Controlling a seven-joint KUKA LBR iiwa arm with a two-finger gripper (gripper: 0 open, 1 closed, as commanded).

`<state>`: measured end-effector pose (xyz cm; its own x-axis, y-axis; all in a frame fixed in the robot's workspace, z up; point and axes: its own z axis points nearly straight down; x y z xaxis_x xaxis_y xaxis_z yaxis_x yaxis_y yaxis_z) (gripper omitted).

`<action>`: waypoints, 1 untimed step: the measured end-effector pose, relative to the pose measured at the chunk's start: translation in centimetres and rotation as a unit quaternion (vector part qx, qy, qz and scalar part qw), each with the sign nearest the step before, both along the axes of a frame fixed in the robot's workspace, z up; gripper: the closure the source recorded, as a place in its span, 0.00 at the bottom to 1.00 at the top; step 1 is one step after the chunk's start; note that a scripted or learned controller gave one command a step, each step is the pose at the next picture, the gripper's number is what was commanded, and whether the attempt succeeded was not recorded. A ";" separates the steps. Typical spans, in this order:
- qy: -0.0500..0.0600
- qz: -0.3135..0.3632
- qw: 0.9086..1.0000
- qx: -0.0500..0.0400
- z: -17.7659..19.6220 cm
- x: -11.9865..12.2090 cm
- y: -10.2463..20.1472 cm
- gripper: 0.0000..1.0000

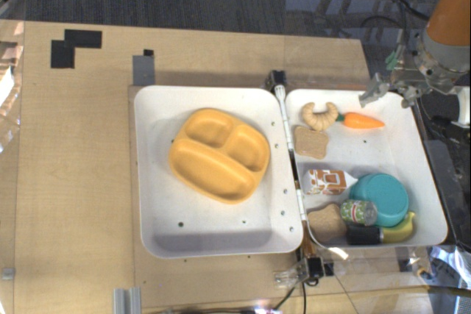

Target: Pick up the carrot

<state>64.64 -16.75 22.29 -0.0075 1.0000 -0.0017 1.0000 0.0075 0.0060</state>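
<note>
A: Where is the carrot [363, 121] in the camera view?

B: It lies flat in the right bin [430, 180], near the far wall, its green end just beside a croissant [319, 115]. The pointed end faces the bin's right side. A slice of bread [311, 142] sits a little nearer the camera, apart from it.

A: And the gripper [388, 88]?

B: It hangs above the bin's far right corner, just beyond the carrot and not touching it. Its fingers look spread, with nothing between them.

A: So how should the approach go?

B: I'd judge the step in hand to be lining up over the carrot. The gripper should come toward the camera, centre over the orange body, and turn so the fingers straddle it across its short width. Aim nearer the tip, keeping away from the croissant. Descend straight, close only once low enough; the rounded carrot could roll or squirt out.

A: Anything else crowding it?

B: No; the teal bowl [380, 199] and the clutter at the near end lie well apart.
</note>
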 end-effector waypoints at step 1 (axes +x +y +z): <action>-0.009 -0.086 0.996 0.000 -12.3 1.7 -2.7 0.00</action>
<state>66.37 -19.42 9.95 0.1633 0.9866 -0.0001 0.9863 -0.1633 0.0232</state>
